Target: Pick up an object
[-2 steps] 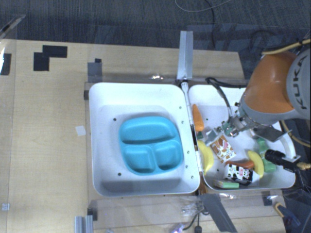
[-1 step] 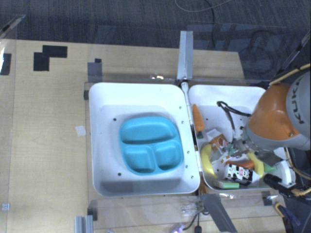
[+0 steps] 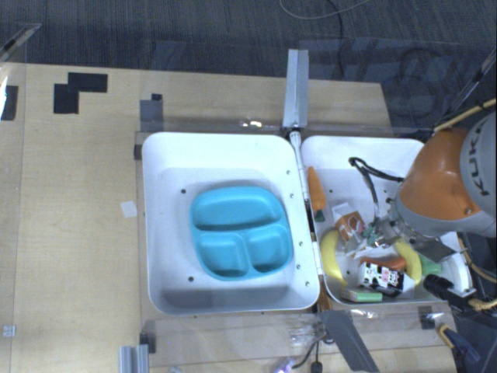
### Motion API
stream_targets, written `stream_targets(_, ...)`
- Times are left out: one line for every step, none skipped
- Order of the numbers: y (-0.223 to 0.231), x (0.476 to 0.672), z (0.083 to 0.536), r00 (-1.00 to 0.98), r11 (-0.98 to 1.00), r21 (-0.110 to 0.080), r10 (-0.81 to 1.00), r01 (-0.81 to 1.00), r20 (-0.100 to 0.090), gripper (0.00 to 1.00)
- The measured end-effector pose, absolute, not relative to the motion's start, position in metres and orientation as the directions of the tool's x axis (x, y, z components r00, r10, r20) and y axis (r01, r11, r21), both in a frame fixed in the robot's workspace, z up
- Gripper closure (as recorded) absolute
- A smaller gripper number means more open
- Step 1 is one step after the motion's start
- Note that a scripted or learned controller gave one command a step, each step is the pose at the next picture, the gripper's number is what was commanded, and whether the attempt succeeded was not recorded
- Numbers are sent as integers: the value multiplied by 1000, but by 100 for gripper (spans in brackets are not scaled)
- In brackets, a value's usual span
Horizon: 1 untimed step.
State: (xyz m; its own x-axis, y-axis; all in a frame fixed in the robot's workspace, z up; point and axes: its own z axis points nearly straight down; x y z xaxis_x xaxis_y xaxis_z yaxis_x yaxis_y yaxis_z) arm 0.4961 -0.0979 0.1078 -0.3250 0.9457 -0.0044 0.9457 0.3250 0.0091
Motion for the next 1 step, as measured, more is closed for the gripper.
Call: stream_targets(-45,552,226,-105,105,5,994,994,-1,100)
